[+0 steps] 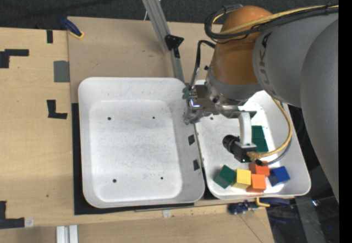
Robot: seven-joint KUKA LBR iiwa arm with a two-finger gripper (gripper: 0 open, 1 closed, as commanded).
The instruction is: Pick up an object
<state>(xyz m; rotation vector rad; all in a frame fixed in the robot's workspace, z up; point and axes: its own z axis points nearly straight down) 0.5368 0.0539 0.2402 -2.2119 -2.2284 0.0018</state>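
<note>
The right bin (294, 178) holds several small blocks near its front edge: a dark green one (224, 176), a yellow one (243, 177), an orange one (258, 182) and a blue one (279, 175). Another green block (259, 138) lies further back, partly behind the robot's bracket. A reddish block (260, 169) sits just behind the orange one. My gripper (192, 106) hangs low over the right bin's back left corner, by the rim between the two bins, well apart from the blocks. The bulky grey and orange wrist (239, 55) hides the back of the right bin.
The left bin (88, 126) stands beside the right one, their rims meeting near my gripper. A slanted metal pole (157, 11) rises behind the bins. Black tape marks (52, 109) and a blue and yellow clip (71, 26) lie on the bench at left.
</note>
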